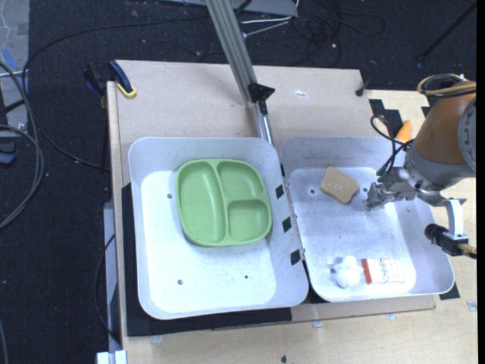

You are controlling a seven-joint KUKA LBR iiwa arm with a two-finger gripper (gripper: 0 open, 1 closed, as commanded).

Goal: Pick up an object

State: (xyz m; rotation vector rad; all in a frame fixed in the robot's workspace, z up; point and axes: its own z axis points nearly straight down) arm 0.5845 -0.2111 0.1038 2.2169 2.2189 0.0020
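I have the gripper (373,197) low in the right bin (424,279), just beside the tan sponge (339,184), which lies in the bin's upper left part. Nothing sits between the fingers that I can make out, and the view is too coarse here for me to tell whether they are apart or together.

The sponge is the nearest candidate. I judge it light, soft and compressible, with a rough surface that should not slip; it will give under the squeeze, so I would close across its narrow width near the middle rather than pinch a corner, which could let it fold or twist out. It is not fragile.

Two other things lie near the bin's front edge: a white lump (347,273), soft-looking and rounded, and touching or just beside it a small flat box (386,270), white with red print. The box seems stiff and light but lies flat, so its edges would be hard to get under. The print on it is too small for me to read; no brand is legible.

The left bin (151,279) holds a green divided plate (225,202), rigid and smooth, awkward for a two-finger grip except at the rim.
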